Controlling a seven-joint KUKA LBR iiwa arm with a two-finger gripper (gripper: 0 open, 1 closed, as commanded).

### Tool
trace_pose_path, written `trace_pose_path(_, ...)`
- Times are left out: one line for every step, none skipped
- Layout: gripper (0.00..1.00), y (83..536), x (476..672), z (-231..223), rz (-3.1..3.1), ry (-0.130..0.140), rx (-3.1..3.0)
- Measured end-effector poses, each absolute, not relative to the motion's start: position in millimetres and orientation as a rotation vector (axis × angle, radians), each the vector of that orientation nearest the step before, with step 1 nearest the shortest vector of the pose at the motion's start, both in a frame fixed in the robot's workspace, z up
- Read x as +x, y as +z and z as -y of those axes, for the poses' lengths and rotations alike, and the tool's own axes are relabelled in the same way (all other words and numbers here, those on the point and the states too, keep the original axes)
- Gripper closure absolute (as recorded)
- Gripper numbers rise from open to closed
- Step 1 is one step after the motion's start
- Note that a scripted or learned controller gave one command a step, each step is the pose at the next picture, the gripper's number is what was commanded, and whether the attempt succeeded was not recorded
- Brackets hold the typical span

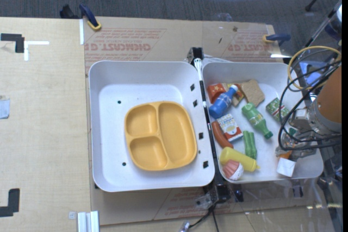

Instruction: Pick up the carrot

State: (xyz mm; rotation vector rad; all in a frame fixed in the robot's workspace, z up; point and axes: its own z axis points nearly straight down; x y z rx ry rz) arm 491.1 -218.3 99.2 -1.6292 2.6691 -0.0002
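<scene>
Orange carrot [219,134] lying by right bin's [244,66] left wall | gripper [286,156] hovering at right edge, grip unreadable | approaching step; leftward reach needed.

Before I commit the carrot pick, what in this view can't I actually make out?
- Claw: cables and the arm at the right edge cover it; open or shut is unreadable.
- Carrot: no item in the right bin is clearly it; the orange-red piece by the divider is partly under a carton.
- Right bin's far side: hidden under the arm.
</scene>
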Motion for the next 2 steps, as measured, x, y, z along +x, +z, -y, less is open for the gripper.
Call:
trace_pose_path(1.0,98.8,497.0,219.5,-2.234,0.007,-2.202)
trace_pose_path(1.0,105.8,498.8,217.5,-2.236,0.014,-2.192)
